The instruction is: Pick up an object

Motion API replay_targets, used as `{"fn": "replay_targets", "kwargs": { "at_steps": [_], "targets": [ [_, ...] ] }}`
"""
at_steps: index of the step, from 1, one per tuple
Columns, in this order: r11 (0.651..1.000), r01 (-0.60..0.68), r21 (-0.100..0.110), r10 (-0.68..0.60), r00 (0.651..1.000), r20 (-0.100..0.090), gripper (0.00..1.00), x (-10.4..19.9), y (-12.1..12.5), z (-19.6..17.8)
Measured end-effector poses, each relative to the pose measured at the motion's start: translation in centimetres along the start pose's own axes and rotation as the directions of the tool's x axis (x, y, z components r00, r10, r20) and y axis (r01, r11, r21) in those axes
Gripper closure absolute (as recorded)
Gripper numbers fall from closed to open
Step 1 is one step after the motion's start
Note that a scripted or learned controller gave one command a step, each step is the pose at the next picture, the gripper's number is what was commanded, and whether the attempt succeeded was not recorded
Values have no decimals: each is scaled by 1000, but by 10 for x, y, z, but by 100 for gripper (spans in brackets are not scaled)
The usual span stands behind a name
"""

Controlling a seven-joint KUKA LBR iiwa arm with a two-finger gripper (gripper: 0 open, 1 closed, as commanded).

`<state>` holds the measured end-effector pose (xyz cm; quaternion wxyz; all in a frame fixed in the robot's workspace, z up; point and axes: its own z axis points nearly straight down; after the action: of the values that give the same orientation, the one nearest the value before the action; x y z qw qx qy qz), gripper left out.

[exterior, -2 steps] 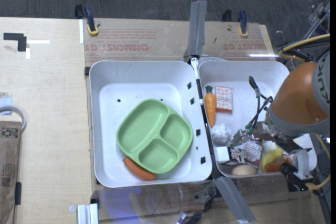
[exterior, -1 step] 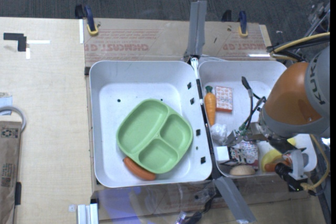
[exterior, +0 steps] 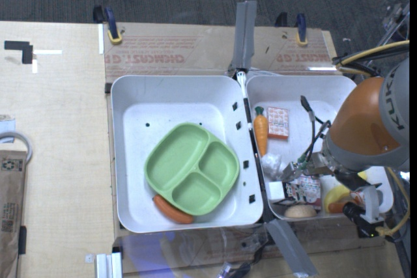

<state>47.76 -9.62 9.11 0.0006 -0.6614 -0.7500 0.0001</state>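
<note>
Seen from above the bench, my arm (exterior: 365,124) reaches in from the right over the right-hand bin (exterior: 287,83), its orange band covering much of that bin's far side. My gripper (exterior: 305,169) hangs low over the clutter in the bin's middle, and whether it is parted or closed I cannot tell from this angle; nothing can be made out in its grasp.

Just to the left of my gripper lies a crumpled clear wrapper (exterior: 272,166), close beside it. Directly below it in the view sit a small white block (exterior: 275,191) and a red-and-white printed packet (exterior: 305,191), and nearer the bin's front edge a tan rounded object (exterior: 300,211). A yellow object (exterior: 338,194) and a small red one (exterior: 333,207) lie partly under my wrist. Farther off, toward the bin's back left, a toy carrot (exterior: 261,130) lies lengthwise along the wall, with a pink-patterned box (exterior: 278,122) just beside it.

In the left bin (exterior: 130,140) a green divided plate (exterior: 191,168) rests at a tilt, an orange sausage-shaped toy (exterior: 172,209) tucked under its near rim.
</note>
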Motion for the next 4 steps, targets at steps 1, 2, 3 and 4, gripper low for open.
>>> {"fn": "replay_targets", "kwargs": {
  "at_steps": [1, 2, 3, 4],
  "targets": [
    [1000, -4, -2, 4, 1000, 1, 100, -1, 1, -9],
    [1000, -3, -2, 4, 1000, 1, 0, -1, 1, -9],
    [1000, 21, 2, -21, 1000, 0, 0, -1, 3, 0],
    [1000, 20, 2, -20, 1000, 0, 100, -2, 3, -8]
  ]
}}
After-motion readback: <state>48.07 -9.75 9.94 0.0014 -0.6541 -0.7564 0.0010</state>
